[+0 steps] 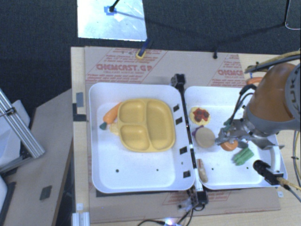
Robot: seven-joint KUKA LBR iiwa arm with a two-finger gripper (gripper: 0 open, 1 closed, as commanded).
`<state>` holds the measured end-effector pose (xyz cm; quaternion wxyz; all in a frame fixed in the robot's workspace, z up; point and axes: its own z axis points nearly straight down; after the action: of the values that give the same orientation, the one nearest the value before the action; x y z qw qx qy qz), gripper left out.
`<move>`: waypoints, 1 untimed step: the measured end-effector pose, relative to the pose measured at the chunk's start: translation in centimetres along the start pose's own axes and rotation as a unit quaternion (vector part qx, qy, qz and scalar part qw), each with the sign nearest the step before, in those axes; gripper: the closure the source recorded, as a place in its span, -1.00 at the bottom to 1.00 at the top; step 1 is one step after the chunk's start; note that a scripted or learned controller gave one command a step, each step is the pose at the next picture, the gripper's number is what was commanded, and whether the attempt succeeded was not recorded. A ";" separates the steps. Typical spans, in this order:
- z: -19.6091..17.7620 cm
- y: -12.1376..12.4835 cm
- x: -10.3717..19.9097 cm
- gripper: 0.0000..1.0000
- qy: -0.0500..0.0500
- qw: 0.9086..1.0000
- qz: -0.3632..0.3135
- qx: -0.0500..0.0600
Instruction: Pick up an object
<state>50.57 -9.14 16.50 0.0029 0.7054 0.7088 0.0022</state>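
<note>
Bench (56, 126): pale wood, topped by lettered brown board (188, 62), on dark carpet (37, 22); shiny metal sheet (112, 12) beyond. Left bin (101, 173): yellow divided tray (143, 125), carrot (111, 113) touching its left edge. Right bin (221, 175): pizza toy (200, 115), tan round piece (205, 137), green item (243, 156), orange piece (229, 146). Pincer (225, 136) low over the orange piece; open or closed cannot be told.

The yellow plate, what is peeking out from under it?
A toy carrot pokes out from under the yellow plate's left edge, orange body and green tip showing. A small yellow bit shows just below it. Anything else beneath the plate is covered, so I cannot tell.
</note>
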 end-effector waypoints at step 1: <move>-5.4 0.3 0.0 1.00 0.000 1.000 0.000 0.000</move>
<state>50.80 -9.15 21.86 0.0032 0.7054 0.7088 0.0023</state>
